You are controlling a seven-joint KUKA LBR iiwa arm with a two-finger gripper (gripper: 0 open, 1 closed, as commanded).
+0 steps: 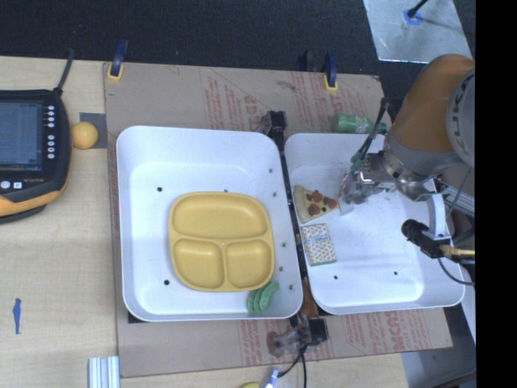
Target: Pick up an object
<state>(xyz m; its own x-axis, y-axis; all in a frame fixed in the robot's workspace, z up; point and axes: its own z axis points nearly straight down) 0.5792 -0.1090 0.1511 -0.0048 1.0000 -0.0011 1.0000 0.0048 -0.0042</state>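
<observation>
The gripper (pixel 353 191) is poised in the right bin (pixel 380 293), just beside the toy pizza slice (pixel 314 203) lying against that bin's left wall. Whether the jaws are spread or pressed together cannot be told. A good grasp would likely be made by centring the jaws over the slice and lowering squarely, since the wall leaves little room. The slice is flat, wedge-shaped, tan with red toppings.

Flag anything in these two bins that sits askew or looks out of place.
Nothing is spilled or broken. The green toy lies wedged in the left bin's near corner beside the yellow tray. The pizza slice and patterned card crowd the right bin's left wall.
</observation>
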